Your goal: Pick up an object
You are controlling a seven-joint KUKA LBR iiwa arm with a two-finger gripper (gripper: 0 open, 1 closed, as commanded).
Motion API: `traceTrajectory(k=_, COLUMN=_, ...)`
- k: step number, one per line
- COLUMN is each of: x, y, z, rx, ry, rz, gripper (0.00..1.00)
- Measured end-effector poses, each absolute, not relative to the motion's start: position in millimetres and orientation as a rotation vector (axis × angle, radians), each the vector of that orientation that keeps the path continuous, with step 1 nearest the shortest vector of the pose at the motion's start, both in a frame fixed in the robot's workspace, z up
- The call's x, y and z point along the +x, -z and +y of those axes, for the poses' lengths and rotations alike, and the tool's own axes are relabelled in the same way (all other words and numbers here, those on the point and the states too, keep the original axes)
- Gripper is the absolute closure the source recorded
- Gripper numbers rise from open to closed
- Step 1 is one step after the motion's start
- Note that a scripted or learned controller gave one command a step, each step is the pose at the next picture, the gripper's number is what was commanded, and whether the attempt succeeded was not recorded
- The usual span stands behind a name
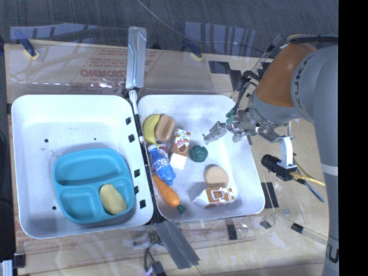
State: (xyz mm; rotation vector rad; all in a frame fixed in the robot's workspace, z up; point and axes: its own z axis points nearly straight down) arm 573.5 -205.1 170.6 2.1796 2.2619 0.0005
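- Objects for picking: all lying loose in the right bin (244,154), none between the fingers.
- Green ball (199,153): near bin centre, nearest item to the gripper, lying at about 7 o'clock from the fingertips, apart from them.
- Small carton (182,142): just beside the ball at its 10 o'clock; white block (178,161) just below the carton.
- Bread-like bun (164,127) and yellow banana-like piece (150,129): touching each other, at the bin's 10 o'clock, hard against the dividing wall.
- Blue-labelled bottle (161,163): lying flat along the left wall, at 6 o'clock from the bun.
- Carrot (167,192): at the bin's 7 o'clock, orange body with green tip pointing toward 4 o'clock, just beyond the bottle's lower end.
- Tan round piece (215,175) and boxed item (215,196): at the bin's 5 o'clock, touching, the box below.
- Gripper (210,135): hovering over the right bin's upper right area, at 2 o'clock from the ball; fingers pointing toward 8 o'clock, appearing slightly spread, nothing pinched.
- Arm (284,79): orange band and grey body at 3 o'clock of the bin, extending off the right side.
- Left bin (34,114): holding a blue divided tray (86,168) at its 5 o'clock.
- Yellow potato-like item (113,198): resting in the tray's lower right compartment.
- Bench (69,68): beneath both bins, covered at 12 o'clock by clear sheeting.
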Motion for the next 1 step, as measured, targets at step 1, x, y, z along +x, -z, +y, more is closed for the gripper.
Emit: traceTrajectory(k=1, x=560.7, y=-109.4, z=-178.3, rx=1.993, ry=-0.004, rz=2.413, gripper=0.00)
